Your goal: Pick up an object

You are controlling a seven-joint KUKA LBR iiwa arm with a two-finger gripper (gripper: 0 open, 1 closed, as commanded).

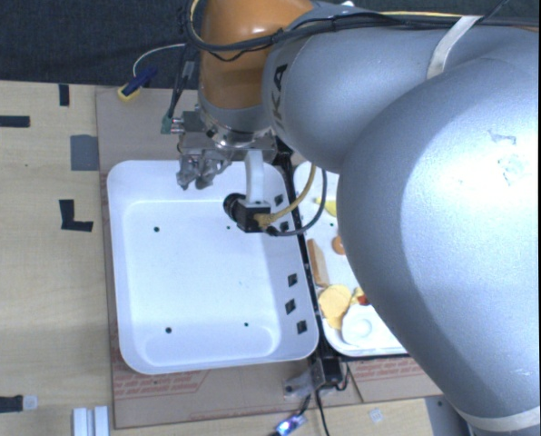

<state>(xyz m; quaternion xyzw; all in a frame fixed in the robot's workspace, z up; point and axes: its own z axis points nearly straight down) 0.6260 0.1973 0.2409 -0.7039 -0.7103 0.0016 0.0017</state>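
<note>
Camera view is showing the claw (196, 173) hanging over the left bin's (130, 271) far rim; whether it is spread or pinching, I cannot tell. Small yellow and orange-brown objects (329, 284) are lying in the right bin (379, 345), partly hidden under the arm (416, 143).

The big grey arm (434, 171) covered most of the right bin (366, 339), so the yellow and tan stuff (329, 289) in there was only half visible.

Robot lab: taped bench (34, 243), white bins (125, 243), cabling.
</note>
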